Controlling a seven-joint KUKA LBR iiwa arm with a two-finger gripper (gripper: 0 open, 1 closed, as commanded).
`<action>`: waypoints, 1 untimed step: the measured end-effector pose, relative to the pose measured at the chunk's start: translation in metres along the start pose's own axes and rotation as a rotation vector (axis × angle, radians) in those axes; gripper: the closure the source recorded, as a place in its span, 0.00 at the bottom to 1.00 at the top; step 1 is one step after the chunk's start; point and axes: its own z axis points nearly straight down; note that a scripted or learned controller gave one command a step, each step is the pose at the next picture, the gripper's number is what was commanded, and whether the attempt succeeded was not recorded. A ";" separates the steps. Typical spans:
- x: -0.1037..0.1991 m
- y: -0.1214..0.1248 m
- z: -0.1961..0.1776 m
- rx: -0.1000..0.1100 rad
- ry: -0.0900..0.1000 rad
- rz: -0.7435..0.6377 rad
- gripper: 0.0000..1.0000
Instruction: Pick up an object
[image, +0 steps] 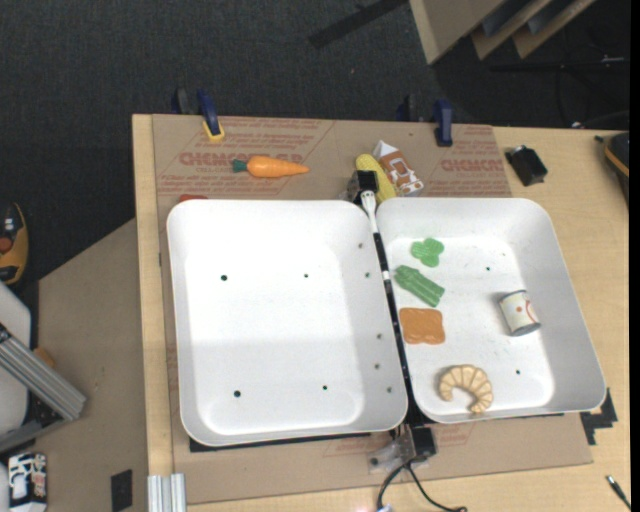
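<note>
Claw: cannot tell how far open it is, nor whether it has hold of anything.
Right bin (480, 235): white and shallow; it holds all five loose objects there are to pick.
Green leafy piece (428, 251): at about 11 o'clock in the right bin, lying flat.
Green pod (419, 285): at about 10 o'clock in the right bin, just beside the leafy piece at its 6 o'clock, lying at a slant and near the wall shared with the other bin.
Orange-brown slice (421, 326): at about 8 o'clock in the right bin, flat, just beside the pod's lower end.
Croissant (467, 386): at about 6 o'clock in the right bin, near the front wall, apart from the slice.
Small can (518, 312): at about 3 o'clock in the right bin, on its side, well apart from the rest.
Left bin (270, 310): white, side by side with the right bin, their walls touching.
Carrot (272, 168): on the cardboard sheet (330, 150), at 12 o'clock from the left bin, outside it.
Banana (370, 170) and brown packet (399, 172): together on the cardboard at 12 o'clock from the seam between the bins.
Blue clamps (211, 116): on the cardboard's far edge.
</note>
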 end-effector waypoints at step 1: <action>0.085 -0.026 -0.012 0.014 0.011 -0.010 1.00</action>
